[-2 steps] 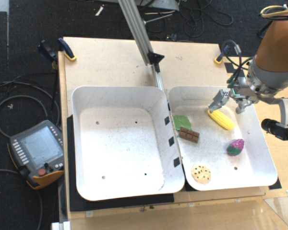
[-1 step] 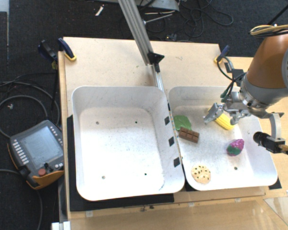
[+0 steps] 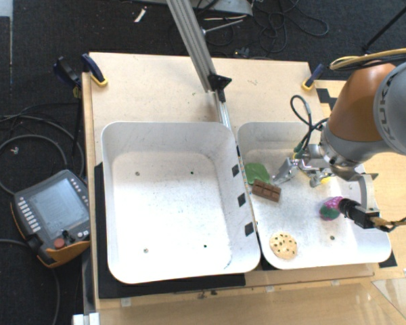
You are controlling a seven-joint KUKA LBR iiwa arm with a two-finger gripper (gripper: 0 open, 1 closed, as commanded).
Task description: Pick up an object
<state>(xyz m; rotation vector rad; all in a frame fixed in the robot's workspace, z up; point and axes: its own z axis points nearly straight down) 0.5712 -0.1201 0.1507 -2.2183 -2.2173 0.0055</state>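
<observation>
- Jaws' state cannot be told as the gripper [image 3: 286,170] hangs low in the right bin [image 3: 365,252], just beside the brown bar [image 3: 266,191].
- The bar, by the bin's left wall, looks stiff and light; gripping across its narrow sides seems best.
- A green piece [image 3: 256,172] touches it; a cookie [image 3: 283,245] and a purple-green fruit [image 3: 331,208] lie apart.

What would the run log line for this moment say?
claw: over right bin, near brown bar | grasp: unclear | also in bin: green piece, cookie, purple-green item
</observation>
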